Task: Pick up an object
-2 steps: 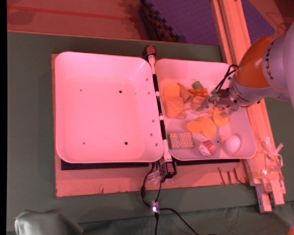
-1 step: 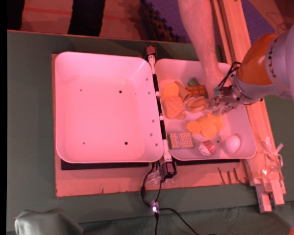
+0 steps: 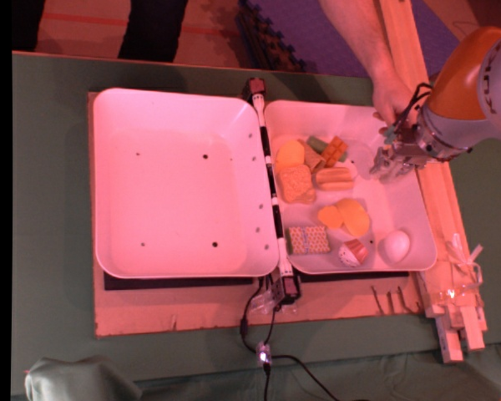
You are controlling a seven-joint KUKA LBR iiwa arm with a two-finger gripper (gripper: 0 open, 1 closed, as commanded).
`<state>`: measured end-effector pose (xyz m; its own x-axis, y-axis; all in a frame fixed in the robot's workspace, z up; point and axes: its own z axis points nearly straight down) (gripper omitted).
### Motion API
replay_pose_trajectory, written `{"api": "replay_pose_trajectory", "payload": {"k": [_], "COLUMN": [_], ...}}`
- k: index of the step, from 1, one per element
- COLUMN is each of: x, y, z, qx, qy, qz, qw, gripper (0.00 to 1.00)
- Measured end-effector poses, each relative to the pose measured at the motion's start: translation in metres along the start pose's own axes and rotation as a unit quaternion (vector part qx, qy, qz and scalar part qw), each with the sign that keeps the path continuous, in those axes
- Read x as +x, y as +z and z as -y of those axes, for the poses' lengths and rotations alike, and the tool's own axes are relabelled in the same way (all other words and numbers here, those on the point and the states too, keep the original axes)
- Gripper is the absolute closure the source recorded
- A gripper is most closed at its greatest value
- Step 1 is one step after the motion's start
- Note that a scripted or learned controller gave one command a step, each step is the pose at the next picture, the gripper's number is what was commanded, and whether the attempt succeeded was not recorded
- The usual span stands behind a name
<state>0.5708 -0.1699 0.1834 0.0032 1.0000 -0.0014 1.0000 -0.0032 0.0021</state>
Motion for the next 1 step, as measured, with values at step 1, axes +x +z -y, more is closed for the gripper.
{"api": "replay_pose_trajectory", "payload": {"k": [1], "x": [-0.0115], "y": [-0.0542], "z": [-0.0050], "qx": [-0.005], "qy": [0.000], "qz": [0.002], "qw": [1.0000], "gripper": [1.00]}}
